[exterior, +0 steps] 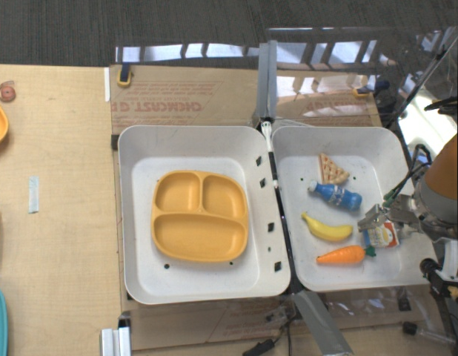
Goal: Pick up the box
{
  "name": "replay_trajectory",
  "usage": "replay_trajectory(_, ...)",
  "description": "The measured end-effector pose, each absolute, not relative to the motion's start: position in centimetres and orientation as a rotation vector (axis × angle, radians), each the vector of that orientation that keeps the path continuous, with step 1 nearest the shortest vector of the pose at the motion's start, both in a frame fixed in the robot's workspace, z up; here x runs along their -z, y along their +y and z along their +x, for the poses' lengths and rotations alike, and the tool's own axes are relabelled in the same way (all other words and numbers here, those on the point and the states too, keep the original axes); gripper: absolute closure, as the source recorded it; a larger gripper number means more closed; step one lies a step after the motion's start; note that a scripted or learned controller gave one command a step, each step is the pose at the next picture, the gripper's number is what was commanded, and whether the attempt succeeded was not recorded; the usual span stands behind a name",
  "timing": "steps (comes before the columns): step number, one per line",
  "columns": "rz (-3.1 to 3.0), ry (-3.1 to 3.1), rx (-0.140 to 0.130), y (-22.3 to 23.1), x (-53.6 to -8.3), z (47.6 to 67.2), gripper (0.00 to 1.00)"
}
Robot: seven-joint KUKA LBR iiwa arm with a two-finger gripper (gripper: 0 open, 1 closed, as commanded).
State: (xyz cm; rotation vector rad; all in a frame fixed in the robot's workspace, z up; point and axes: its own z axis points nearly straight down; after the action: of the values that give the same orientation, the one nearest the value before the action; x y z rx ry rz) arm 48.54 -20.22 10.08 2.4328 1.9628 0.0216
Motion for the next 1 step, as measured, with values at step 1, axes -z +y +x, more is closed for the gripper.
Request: replay_trajectory(1,2.428,1.965,-0.027,-20.16,-11.16,48.74,1.00)
